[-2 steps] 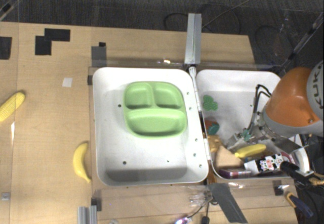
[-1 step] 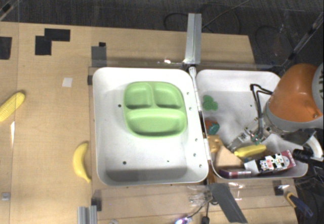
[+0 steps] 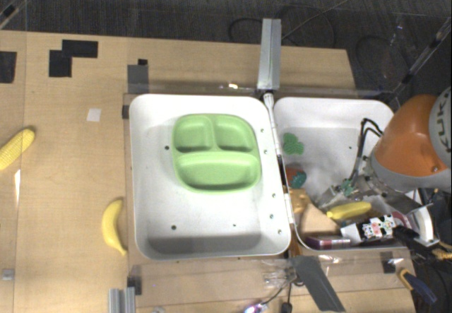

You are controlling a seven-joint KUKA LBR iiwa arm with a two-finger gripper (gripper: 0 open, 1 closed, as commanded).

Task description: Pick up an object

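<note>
The right bin [image 3: 332,110] holds several small objects. A yellow banana-shaped piece [image 3: 349,211] lies near its front. Left of that are a tan block [image 3: 315,220], a dark red pen [image 3: 329,241] and a teal and orange piece [image 3: 296,178]. A green leafy piece [image 3: 292,143] lies further back. My gripper [image 3: 337,195] is low inside this bin, just above and behind the yellow piece. The arm's orange band [image 3: 411,143] hides the bin's right part. I cannot make out anything gripped.
The left bin [image 3: 152,163] holds a green divided plate [image 3: 215,151]. A yellow banana [image 3: 111,225] and a corn cob [image 3: 15,148] lie on the bench left of the bins. A black and white box [image 3: 374,227] sits at the right bin's front.
</note>
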